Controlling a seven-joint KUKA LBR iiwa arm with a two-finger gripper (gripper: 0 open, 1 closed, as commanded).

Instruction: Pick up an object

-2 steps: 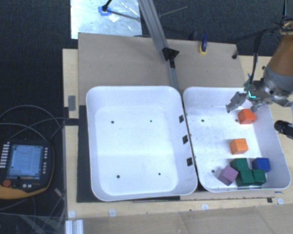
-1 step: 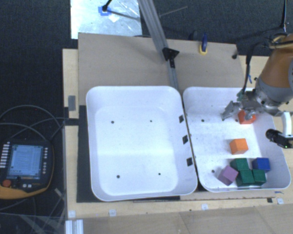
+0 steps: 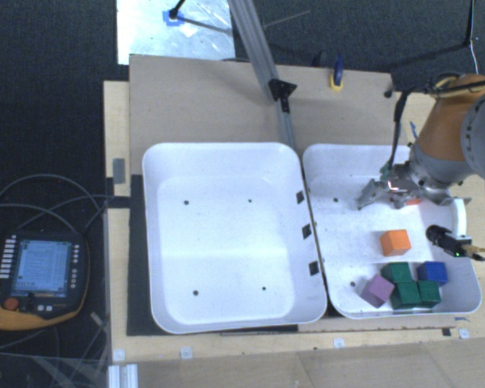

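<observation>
Nearest the lens, along the front edge of the right bin [image 3: 339, 297]: a cluster of blocks in its front right corner. Purple block [image 3: 377, 289] leftmost, tilted; green blocks [image 3: 402, 285] touching it to the right, stacked or bunched together; blue block [image 3: 432, 272] against their right side. Orange block [image 3: 395, 242] sits apart, just behind the cluster, toward the bin's middle. Gripper [image 3: 370, 198] hangs over the rear half of the same bin, behind the orange block and clear of it; fingers splayed apart, nothing between them. Grey arm with orange band [image 3: 443, 132] enters over the bin's right rim. Left bin [image 3: 166, 217] lies alongside, rims touching. Pendant with screen [image 3: 36, 281] rests off the bench's left edge.
</observation>
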